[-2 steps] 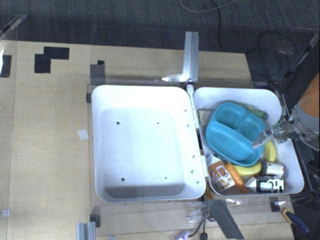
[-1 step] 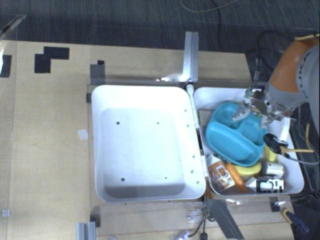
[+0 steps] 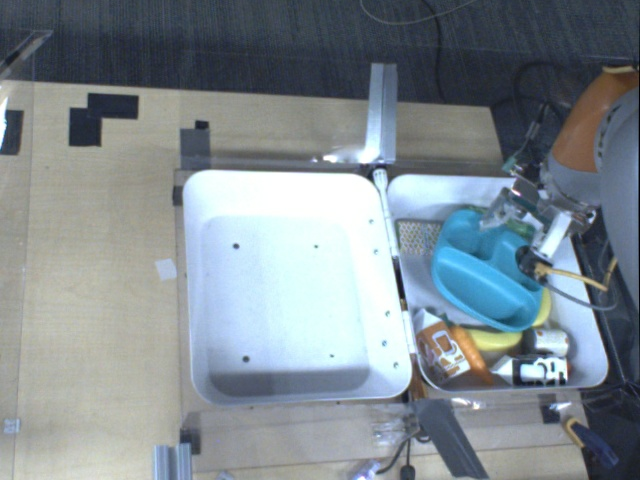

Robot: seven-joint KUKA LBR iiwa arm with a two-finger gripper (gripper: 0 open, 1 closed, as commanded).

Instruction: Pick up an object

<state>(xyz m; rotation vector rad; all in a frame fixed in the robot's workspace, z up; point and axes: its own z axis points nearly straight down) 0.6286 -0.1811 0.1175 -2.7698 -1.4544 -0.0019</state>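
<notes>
gripper hanging over right bin | grip state: cannot tell | blue bowl lying just below-left of it, long axis slanting toward lower right

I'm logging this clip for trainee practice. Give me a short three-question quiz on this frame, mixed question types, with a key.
1. True or false: the blue bowl lies in the left bin.
2. Multiple choice: where is the gripper? A) above the left bin B) at the far edge of the blue bowl, in the right bin C) over the bare bench
3. Fill in: the orange packet lies at the right bin's ____ corner (near-left or far-right, as seen by the camera).

Key
1. False; it lies in the right bin.
2. B
3. near-left
</notes>
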